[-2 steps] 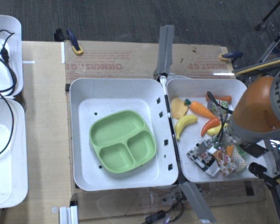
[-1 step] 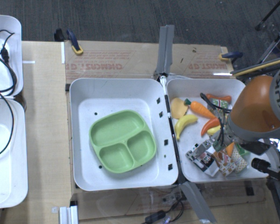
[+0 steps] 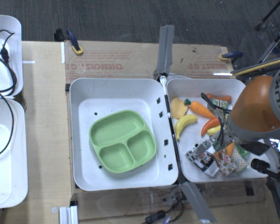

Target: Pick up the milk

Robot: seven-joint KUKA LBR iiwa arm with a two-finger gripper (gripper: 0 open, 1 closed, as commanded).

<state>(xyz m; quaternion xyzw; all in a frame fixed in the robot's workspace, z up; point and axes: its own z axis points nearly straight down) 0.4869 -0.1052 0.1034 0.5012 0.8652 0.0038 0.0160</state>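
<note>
**A:** Milk (image 3: 201, 156), where was it?

**B:** I begin from the left. The left bin (image 3: 79, 139) on the tabletop held a green divided plate (image 3: 123, 141). The milk was a small carton in the right bin (image 3: 186, 171), lying tilted near the front wall. It was to the right of the banana (image 3: 184, 123), and a carrot (image 3: 201, 109) lay farther back.

**A:** And the tool?

**B:** The tool (image 3: 220, 143) was just right of the carton, under the orange band (image 3: 256, 108) of the arm. How far it was open I could not tell, because the arm covered it. A patterned packet (image 3: 228, 162) lay beside the carton on its right.
</note>
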